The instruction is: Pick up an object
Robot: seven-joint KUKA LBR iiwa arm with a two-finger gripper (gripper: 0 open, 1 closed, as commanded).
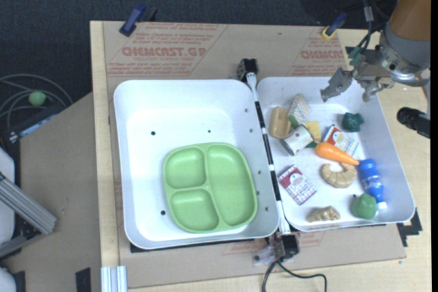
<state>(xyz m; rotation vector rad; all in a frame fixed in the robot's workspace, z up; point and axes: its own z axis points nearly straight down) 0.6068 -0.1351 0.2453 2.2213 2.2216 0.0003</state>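
Right bin [404, 181]: toy foods are lying loosely jumbled for picking, carrot [335, 153] central, a green compartment tray [209, 186] sitting alone in the left bin [137, 147]. Hand [350, 87] is hovering released, fingers spread and grasping nothing, over that bin's far corner.

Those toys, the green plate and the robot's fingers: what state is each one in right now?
Green plate: flat in the left bin, its compartments bare.
Carrot: lying on its side in the right bin.
Blue bottle: lying down.
Green ball: resting near the bin's corner.
Fingers: spread open above the right bin, gripping nothing.
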